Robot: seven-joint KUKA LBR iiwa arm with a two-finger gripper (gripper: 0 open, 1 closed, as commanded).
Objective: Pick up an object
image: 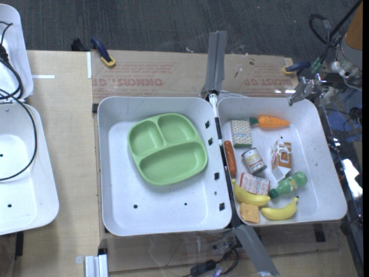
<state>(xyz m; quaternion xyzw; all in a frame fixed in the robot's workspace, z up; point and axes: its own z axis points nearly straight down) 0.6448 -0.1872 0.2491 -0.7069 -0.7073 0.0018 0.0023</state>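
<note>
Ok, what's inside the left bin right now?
The left bin holds one green divided plate, lying flat with its three compartments bare. A few small dark marks dot the bin floor. Whatever floor lies beneath the plate is covered, so it can't be checked.

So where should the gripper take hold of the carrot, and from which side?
Mid-body of the carrot, coming straight down, as a judgement. It lies flat across the right bin, leafy end toward the box, so fingers should close across its narrow width. Its far side is bare floor; the box sits close only at the green end.
</note>
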